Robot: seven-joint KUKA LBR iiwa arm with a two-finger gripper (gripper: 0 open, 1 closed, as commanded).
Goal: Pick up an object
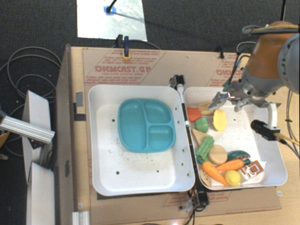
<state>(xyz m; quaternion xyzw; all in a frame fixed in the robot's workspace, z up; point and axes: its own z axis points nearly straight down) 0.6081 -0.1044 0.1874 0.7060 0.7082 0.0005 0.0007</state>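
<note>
While the claw point(227, 102) hangs over the right bin's point(276, 172) far end, we see its fingers apart, gripping nothing | yellow piece point(219, 120) lies just below it | teal plate point(146, 125) sits in left bin point(101, 172)

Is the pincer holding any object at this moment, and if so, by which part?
Nothing is held. The pincer hangs open above the far end of the right bin, with no object between its fingers. The yellow piece lies just below it, apart.
</note>
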